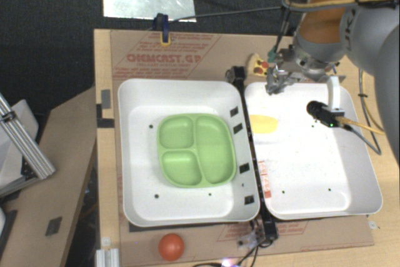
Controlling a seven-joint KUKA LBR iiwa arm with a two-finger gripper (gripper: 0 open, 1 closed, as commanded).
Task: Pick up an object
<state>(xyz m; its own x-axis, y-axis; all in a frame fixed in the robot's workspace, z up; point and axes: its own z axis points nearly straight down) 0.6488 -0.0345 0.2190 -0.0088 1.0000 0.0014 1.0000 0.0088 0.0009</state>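
A flat yellow object (pixel 263 125) lies in the right bin (pixel 325 191) near its left wall. My gripper (pixel 275 85) hangs over the far left corner of that bin, above and a little behind the yellow object, with nothing visible between its fingers. The fingers look close together, but the slant of the view hides their gap. In the left bin (pixel 137 197) a green divided plate (pixel 196 149) rests in the middle.
A red ball (pixel 170 246) sits on the bench in front of the left bin. A small yellow-and-red item (pixel 257 64) lies on the board behind the right bin. A black cable end (pixel 320 112) with a green light hangs over the right bin.
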